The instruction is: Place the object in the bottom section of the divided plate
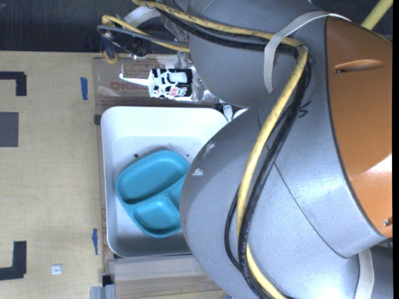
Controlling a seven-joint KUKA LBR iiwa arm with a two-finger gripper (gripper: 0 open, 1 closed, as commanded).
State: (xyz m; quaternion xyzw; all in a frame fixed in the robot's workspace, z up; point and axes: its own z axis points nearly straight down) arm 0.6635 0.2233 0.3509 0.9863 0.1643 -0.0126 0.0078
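Observation:
A light blue divided plate [151, 190] lies in the white bin [124, 129], toward its lower left. It has a large upper section and a smaller lower section, and both look bare where I can see them. The grey arm [262, 185] with its orange band covers the right side of the bin and the plate's right edge. The arm hides the gripper.
A wooden bench surface [50, 167] with black and blue tape marks lies left of the bin. Above the bin sit a black-and-white tag [169, 83] and yellow cables [156, 17]. The bin's upper left floor is open white surface.

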